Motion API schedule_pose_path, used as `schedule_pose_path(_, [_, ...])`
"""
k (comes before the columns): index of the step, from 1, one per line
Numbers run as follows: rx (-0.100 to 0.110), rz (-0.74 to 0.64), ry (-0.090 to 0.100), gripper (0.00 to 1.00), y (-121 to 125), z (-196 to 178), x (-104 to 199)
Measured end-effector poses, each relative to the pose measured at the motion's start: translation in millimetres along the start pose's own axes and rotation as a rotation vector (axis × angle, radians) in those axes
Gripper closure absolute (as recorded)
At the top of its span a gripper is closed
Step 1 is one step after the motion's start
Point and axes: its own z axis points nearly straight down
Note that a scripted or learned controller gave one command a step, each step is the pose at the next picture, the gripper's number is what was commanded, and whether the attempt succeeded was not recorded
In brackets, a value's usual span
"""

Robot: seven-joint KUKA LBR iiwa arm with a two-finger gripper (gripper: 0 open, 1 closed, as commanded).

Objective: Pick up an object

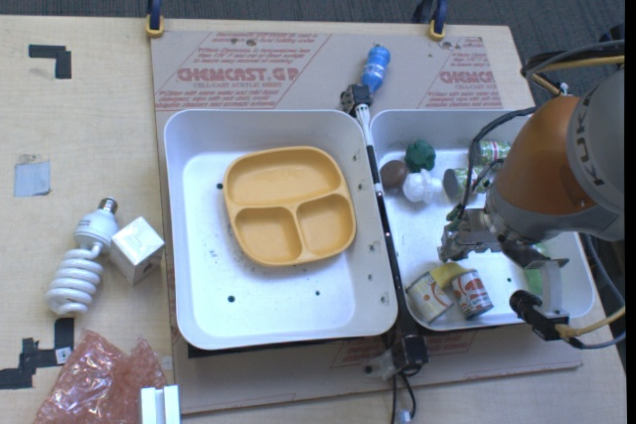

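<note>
The right bin point(581, 298) holds several small objects. At its far left lie a green lump point(421, 154), a brown piece point(394, 174) and a white figure point(421, 186). A shiny can point(489, 152) is partly hidden behind the arm. Near the front lie a red-labelled can point(472, 294), a white cup point(427, 295) and a yellow piece point(449, 273). My gripper point(460, 250) hangs low over the bin's middle, just above the yellow piece and the two front cans. The orange-banded wrist point(542, 174) covers the bin's right half.
The left bin point(199, 298) holds a yellow divided plate point(288, 206). A blue bottle point(375, 70) lies on the board behind the bins. On the bench to the left are a spiral light bulb point(79, 263), a white cube point(137, 246) and a red mesh bag point(94, 382).
</note>
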Motion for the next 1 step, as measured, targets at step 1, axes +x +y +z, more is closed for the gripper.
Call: schedule_pose_path(1, [0.003,-0.006,-0.001,1.00,84.3,-89.7,28.1])
